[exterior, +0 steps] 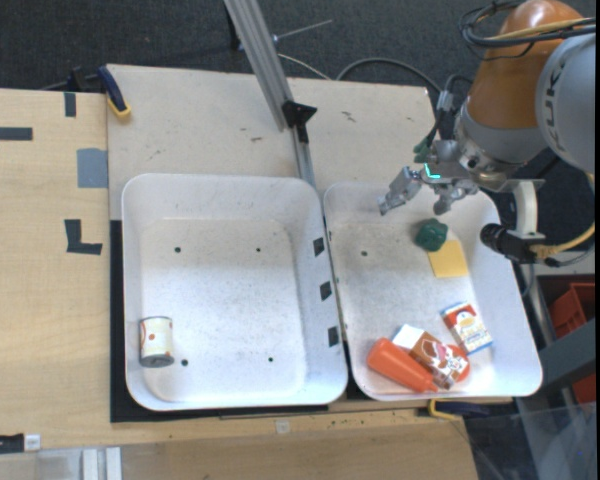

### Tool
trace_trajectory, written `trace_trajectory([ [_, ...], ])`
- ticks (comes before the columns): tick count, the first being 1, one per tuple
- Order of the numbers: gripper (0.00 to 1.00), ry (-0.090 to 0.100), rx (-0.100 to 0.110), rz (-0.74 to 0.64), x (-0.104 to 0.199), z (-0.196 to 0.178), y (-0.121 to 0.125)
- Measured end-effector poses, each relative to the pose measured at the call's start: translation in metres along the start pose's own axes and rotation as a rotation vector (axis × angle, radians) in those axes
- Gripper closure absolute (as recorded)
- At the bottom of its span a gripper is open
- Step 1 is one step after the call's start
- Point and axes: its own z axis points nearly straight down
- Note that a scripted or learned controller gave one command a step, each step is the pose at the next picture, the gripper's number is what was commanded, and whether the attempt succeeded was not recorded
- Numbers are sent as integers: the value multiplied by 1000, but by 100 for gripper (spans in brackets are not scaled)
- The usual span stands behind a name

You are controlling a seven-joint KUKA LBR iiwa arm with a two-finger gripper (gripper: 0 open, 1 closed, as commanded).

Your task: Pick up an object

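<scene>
We see the end effector (pixel 418 196) hanging with fingers spread apart, gripping nothing. A small dark green lump (pixel 432 234) lies just below it, beside a flat yellow square sponge (pixel 448 260)

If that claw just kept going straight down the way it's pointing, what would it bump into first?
Probably the bare floor of the right bin. The gripper hangs open above the bin's far end, with the green object just beside its line; depth is hard to judge, so it might graze that.

Arm (pixel 540 58): cut off at right edge. Small can (pixel 156 341): label unreadable. Carton (pixel 467 328), packet (pixel 440 358): print too small.
</scene>
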Motion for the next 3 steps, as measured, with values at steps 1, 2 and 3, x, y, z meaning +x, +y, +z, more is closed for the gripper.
trace_trajectory([
  [1,0,-1,-4,-1,0,-2,1],
  [2,0,-1,2,-1,3,62,0],
  [3,0,-1,2,0,4,127,-1],
])
